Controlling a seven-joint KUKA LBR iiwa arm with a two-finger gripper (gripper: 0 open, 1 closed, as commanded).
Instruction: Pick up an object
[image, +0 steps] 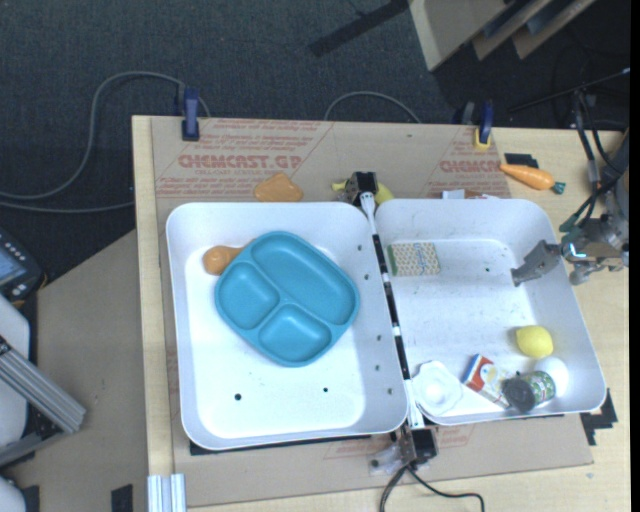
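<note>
**Arm at the right bin's far rim, objects lying below**

The jaws (535, 262) sit at the right edge of the right bin (450, 310), toward its far right corner, above bare white floor. Nothing is seen between them; how wide they stand I cannot tell.

Along the right bin's near edge lie a yellow lemon (534, 342), a dark round can (528, 390) near the near right corner, a red and white packet (482, 376) just beside the can, and a white cup (436, 386) at the near left corner. A speckled sponge (414, 259) lies by the far left corner.

In the left bin (200, 380), a blue divided plate (287, 297) covers the middle, with an orange ball (216, 260) touching its far left side.

On the desk (150, 300), a toy carrot (528, 177) rests near the far right corner.
</note>
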